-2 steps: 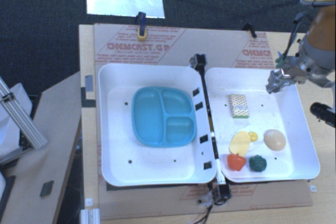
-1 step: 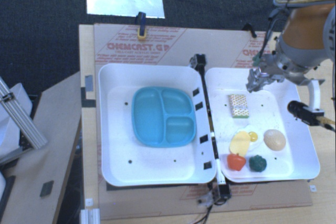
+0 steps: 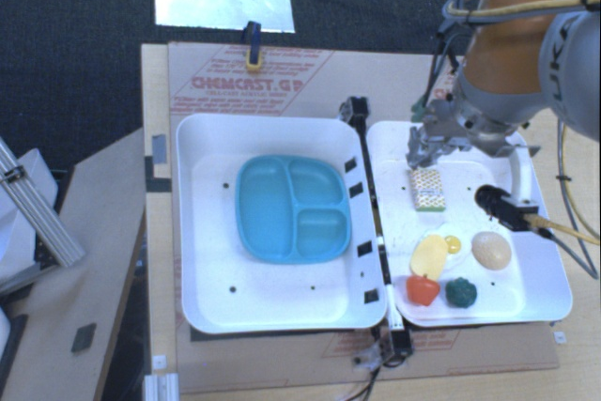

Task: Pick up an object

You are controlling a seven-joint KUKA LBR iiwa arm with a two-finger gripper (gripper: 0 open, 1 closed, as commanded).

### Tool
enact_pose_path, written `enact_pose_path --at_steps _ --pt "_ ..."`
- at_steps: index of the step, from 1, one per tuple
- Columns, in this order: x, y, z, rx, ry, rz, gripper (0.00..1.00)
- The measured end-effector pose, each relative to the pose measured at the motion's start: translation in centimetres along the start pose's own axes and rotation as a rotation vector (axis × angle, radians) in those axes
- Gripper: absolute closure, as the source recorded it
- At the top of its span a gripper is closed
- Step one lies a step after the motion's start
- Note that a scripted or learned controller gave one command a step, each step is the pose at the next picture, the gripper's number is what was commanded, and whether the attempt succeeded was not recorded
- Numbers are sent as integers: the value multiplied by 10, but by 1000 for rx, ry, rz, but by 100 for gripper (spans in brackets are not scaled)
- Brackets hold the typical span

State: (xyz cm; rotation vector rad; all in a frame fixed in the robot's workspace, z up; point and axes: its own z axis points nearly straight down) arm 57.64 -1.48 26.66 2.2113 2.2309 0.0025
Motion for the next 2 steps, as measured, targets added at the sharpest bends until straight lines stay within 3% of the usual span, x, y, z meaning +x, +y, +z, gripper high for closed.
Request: enact_pose_path --at_steps 2 --pt "109 1 19 1 0 1 100"
